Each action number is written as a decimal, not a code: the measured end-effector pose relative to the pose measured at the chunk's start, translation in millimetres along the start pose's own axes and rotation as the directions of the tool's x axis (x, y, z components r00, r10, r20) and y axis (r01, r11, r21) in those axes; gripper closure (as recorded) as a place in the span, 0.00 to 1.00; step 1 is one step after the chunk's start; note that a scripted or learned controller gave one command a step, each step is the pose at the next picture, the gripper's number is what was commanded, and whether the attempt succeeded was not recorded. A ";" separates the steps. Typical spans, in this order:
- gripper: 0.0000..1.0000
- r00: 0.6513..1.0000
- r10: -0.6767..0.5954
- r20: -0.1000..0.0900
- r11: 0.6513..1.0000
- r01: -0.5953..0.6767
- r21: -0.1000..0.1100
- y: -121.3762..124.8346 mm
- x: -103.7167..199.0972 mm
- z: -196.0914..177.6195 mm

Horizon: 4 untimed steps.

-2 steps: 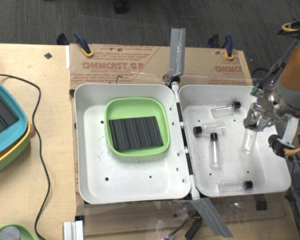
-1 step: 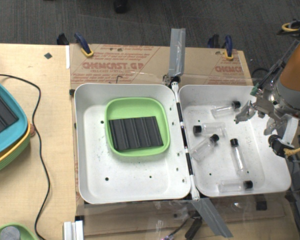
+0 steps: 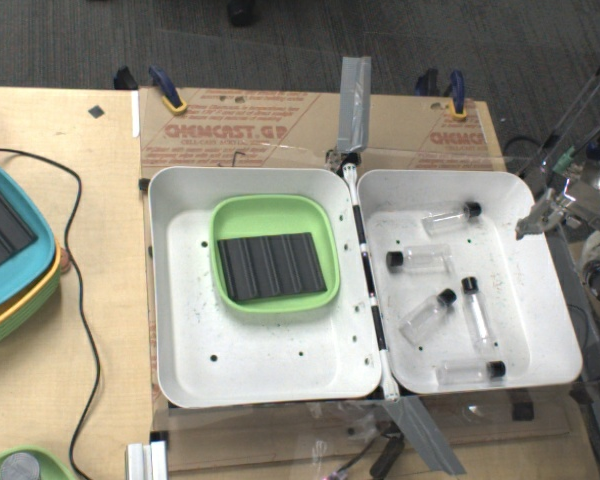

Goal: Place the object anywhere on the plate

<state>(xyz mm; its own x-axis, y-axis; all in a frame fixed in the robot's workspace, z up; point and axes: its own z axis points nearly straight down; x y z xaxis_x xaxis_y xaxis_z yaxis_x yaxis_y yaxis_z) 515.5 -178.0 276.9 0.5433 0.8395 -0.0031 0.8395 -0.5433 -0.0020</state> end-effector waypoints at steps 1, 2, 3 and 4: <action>0.00 0.961 0.275 0.001 0.961 -0.275 0.002 26.6 -12.7 28.8; 0.00 0.896 0.444 0.001 0.896 -0.444 0.001 4.6 -11.5 -8.2; 0.00 0.703 0.712 0.002 0.703 -0.712 0.001 -4.5 -25.7 -29.0; 0.00 0.700 0.714 0.003 0.700 -0.714 0.003 -21.9 -16.6 8.3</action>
<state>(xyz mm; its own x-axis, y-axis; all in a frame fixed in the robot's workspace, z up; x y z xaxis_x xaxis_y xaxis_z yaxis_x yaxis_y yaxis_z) 488.1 -180.1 268.7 0.9798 0.1997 -0.0063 0.1997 -0.9799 -0.0018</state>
